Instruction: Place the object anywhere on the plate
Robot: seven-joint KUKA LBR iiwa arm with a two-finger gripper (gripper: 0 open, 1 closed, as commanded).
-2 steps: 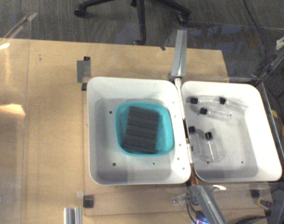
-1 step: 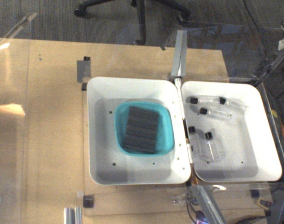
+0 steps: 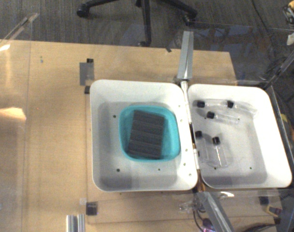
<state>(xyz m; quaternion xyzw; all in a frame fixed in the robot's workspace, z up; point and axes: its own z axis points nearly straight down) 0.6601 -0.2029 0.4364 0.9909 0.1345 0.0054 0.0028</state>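
A teal square plate (image 3: 173, 129) lies in the left white bin (image 3: 103, 139). On it rests a dark grey ribbed rectangular block (image 3: 146, 134), lying flat and a little tilted, covering most of the plate's middle. In the right white bin (image 3: 272, 144) lie several clear plastic tubes with black caps: one group near the back (image 3: 219, 109) and another near the middle (image 3: 216, 151).
The two bins sit side by side on a wooden bench (image 3: 45, 144), joined along a narrow middle seam. A metal bracket (image 3: 185, 57) stands behind the seam. An office chair base (image 3: 142, 4) is on the carpet beyond the bench. Cables and metal parts sit at the front right.
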